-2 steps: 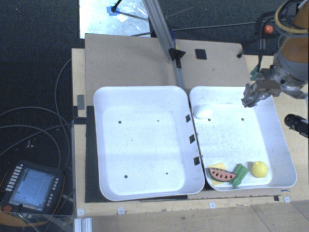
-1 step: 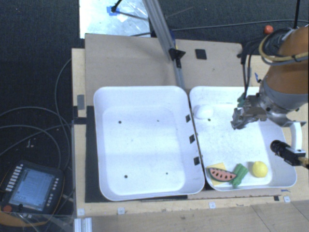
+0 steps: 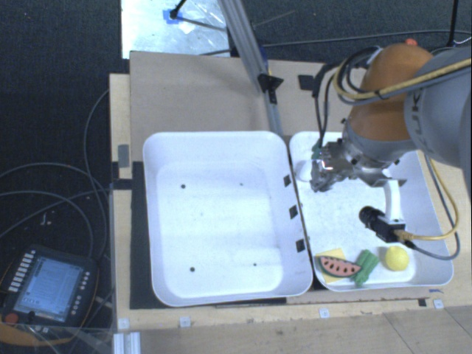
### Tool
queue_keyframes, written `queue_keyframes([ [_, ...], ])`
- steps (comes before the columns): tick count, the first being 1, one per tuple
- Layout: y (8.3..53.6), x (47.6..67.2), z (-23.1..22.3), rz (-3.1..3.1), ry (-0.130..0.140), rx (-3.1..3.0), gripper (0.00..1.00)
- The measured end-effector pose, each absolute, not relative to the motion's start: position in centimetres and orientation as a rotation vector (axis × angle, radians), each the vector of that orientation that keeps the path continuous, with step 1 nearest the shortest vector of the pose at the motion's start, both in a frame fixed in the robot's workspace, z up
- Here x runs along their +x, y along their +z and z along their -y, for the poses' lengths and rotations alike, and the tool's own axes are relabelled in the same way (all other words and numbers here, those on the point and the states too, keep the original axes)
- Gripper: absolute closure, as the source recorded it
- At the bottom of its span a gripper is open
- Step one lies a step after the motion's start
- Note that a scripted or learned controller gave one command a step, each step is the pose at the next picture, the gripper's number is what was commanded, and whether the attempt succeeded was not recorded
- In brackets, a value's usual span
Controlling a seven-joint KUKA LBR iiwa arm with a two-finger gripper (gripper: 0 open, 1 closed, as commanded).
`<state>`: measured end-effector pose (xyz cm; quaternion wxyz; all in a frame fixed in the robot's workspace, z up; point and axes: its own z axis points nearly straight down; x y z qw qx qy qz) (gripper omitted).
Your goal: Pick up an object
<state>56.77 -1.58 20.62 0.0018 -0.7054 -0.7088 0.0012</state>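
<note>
hovering over the right bin [image 3: 435, 275], the gripper [image 3: 322, 174] state cannot be told. lemon [image 3: 397, 257] near the table's front edge looks light, firm; grasp across its middle.

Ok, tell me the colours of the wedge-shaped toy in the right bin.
Watermelon slice: red flesh, dark seeds, yellowish rind edge; camera view.

1. Two bins, left bin [image 3: 214, 212] & right bin [image 3: 435, 271]: white plastic, smooth, slight sheen.
2. Bench top [image 3: 192, 87]: tan board, matt, looks like wood/fibreboard.
3. Arm [image 3: 442, 109], upper right: grey matt shell w/ glossy orange band [image 3: 387, 72].
4. Pole [image 3: 243, 28], top centre: bare metal, shiny.
5. Floor [image 3: 51, 87], left: dark carpet, rough.
6. Watermelon slice [image 3: 338, 265], green piece [image 3: 365, 266], lemon [image 3: 397, 257], lower right: smooth plastic-looking toys.
</note>
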Motion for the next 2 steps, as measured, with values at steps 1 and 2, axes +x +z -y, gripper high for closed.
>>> queue_keyframes([
  [1,18.9,52.52,-3.45,2.225,-0.001,-2.216,1.0],
  [2,18.93,52.59,-3.2,2.221,-0.001,-2.222,0.0],
])
